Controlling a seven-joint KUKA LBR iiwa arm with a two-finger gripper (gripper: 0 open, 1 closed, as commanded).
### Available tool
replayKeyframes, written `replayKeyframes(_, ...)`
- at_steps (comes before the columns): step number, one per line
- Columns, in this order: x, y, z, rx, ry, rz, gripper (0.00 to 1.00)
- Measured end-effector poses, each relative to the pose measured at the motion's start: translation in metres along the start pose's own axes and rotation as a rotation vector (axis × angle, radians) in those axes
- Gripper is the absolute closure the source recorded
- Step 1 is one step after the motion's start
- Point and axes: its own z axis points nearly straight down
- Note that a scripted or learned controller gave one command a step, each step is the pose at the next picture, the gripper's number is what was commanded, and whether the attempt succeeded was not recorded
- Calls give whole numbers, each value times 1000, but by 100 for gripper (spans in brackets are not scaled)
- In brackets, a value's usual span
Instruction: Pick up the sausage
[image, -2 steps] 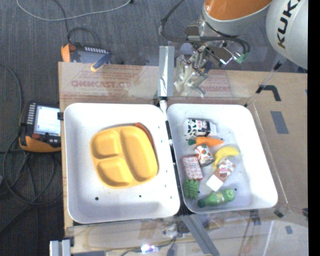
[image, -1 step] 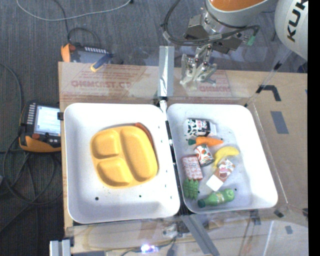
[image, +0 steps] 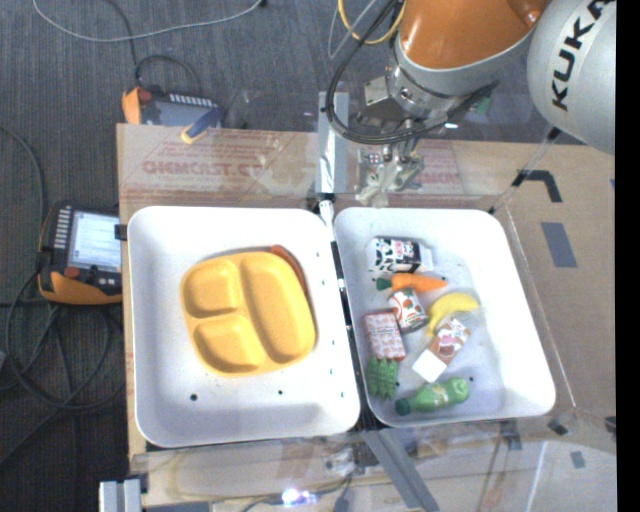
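Camera view: gripper (image: 386, 184) hangs above the far edge of the right bin (image: 522, 330), beyond the cow-print carton (image: 397, 254). Open or closed: cannot tell, the tool is small and cluttered against the bench.

Sausage (image: 289, 259): judged to be the red-brown sliver in the left bin (image: 150, 330), touching the far right corner of the yellow divided plate (image: 248, 310). Most of it is hidden by the plate rim.

Orientation: the visible strip runs from far-left to near-right in view, following the plate corner. Long axis probably lies that way and flat. Neither end is clearly seen, so no pointing direction is assigned.

Step in hand: approach, not yet at target. To do well:
- cross to the left bin, clearing the rims between the bins
- set the closing direction across the long axis
- descend on the side away from the plate, since the rim crowds the grasp
- risk: pinching the plate edge instead
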Motion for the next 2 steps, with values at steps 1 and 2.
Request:
replayKeyframes(1,-64,7,26,0,-4,4,100)
replayKeyframes(2,-77,8,77,-2,0,-296,100)
